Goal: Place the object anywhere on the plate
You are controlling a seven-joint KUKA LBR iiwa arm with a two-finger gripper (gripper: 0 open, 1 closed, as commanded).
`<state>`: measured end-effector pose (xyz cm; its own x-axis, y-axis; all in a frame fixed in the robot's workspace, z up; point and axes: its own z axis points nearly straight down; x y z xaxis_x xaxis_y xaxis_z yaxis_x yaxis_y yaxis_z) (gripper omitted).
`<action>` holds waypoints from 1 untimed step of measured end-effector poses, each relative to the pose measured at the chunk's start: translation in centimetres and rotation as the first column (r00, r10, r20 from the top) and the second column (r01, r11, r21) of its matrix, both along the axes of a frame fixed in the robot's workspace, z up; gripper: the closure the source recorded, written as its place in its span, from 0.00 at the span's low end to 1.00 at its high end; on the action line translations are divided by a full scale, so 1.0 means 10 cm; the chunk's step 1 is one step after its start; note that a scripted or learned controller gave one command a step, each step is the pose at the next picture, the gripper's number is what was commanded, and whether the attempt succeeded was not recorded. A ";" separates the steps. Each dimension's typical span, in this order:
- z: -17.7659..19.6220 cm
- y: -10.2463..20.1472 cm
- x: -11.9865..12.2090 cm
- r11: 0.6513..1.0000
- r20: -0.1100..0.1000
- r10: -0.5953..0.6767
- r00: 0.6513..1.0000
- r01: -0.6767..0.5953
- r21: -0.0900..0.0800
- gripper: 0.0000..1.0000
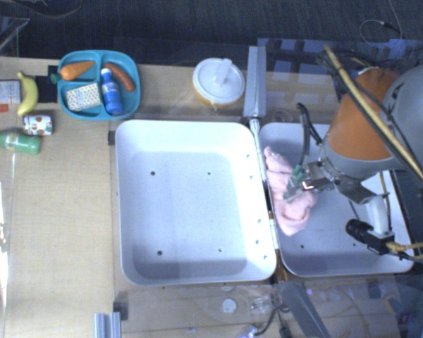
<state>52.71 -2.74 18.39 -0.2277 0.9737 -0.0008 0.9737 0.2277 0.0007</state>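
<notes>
Pale wooden bench [49,210] seen left of gripper; dark carpeted floor [197,9] seen beyond it; glare noted far left.

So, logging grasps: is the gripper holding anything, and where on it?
Cannot tell. The gripper sits on the pink cloth at its right edge in the right bin.

Bins [190,273]: plain white.
Cloth [285,196]: pale pink.
Arm [363,122]: grey with an orange band.
Divided plate [130,83]: turquoise blue.
Banana [28,94]: yellow.
Bottle [14,142]: green.
Lidded cup [218,82]: white lid, yellow rim.
Bench [49,245]: light wood.
</notes>
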 end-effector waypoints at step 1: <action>0.40 0.01 0.01 1.000 0.001 0.007 1.000 -0.007 0.000 1.00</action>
